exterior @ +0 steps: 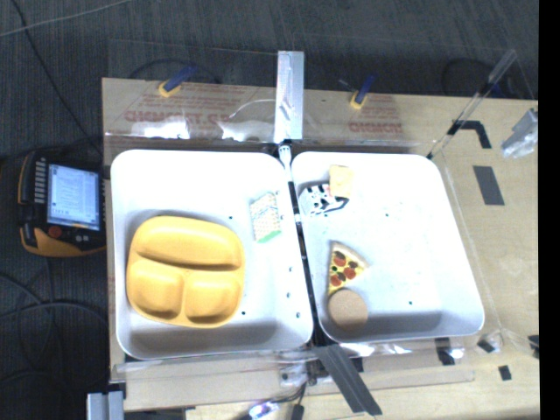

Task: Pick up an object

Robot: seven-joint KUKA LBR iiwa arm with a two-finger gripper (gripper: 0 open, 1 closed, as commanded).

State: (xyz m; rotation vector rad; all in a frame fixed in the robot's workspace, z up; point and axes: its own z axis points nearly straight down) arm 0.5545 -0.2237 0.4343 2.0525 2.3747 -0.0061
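A large yellow bun-shaped toy [185, 269] lies in the left bin [131, 178], towards its left front. A small green-and-white packet [265, 216] lies near that bin's right wall. In the right bin [437, 234] a pizza slice toy [343, 267] rests above a round tan cookie [347, 307] near the front left corner. A black-and-white piece [320, 201] and a pale yellow block [340, 178] sit at that bin's back left.
A handheld control pendant [61, 201] with a lit screen lies on the floor left of the bench. A vertical metal post [290, 94] stands behind the divider between the bins. Clamps [177, 80] hold the back board.
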